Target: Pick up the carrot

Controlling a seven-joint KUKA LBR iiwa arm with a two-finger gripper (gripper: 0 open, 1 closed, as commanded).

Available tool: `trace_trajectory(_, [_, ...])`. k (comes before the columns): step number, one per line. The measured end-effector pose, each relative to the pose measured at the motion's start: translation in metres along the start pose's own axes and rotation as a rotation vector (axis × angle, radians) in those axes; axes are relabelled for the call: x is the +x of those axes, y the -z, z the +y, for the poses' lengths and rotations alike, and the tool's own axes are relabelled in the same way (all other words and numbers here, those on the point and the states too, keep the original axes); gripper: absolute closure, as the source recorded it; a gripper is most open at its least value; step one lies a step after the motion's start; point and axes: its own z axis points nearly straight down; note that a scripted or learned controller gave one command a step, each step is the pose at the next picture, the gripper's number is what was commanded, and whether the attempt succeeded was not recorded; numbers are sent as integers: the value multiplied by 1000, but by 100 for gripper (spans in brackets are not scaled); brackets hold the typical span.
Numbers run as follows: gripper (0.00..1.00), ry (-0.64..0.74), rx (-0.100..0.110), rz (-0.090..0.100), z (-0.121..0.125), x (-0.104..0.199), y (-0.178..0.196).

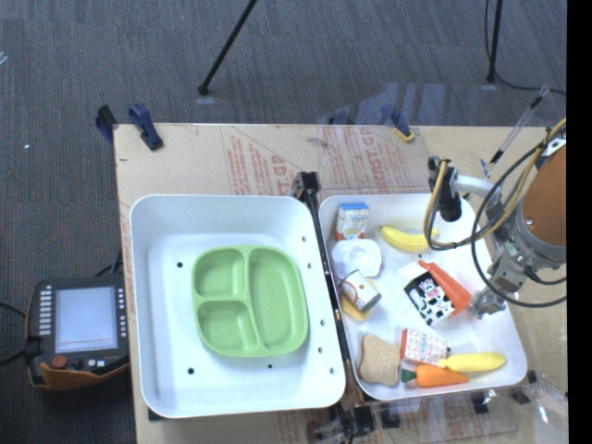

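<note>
While a green divided plate [250, 301] sits in the left bin [148, 248], the right bin [514, 340] holds toy food. The carrot [437, 376] lies at that bin's near edge, right of a bread slice [378, 360] and just under a yellow piece [474, 363]. The gripper [487, 303] hangs above and right of the carrot; I cannot tell whether it is wide or narrow.

Green divided plate [250, 300] in left bin [148, 248]; banana [407, 239], bread slice [377, 359], small can [362, 293], cartons in right bin [513, 354].
</note>
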Motion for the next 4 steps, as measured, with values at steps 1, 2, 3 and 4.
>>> trace_trajectory(1, [100, 209, -2, 2, 16, -8, 6])
trace_trajectory(2, [100, 419, -2, -7, 17, -2, -90])
trace_trajectory(3, [100, 435, 5, -7, 6, -4, -78])
trace_trajectory(4, [100, 457, 2, 0, -92, 83, -97])
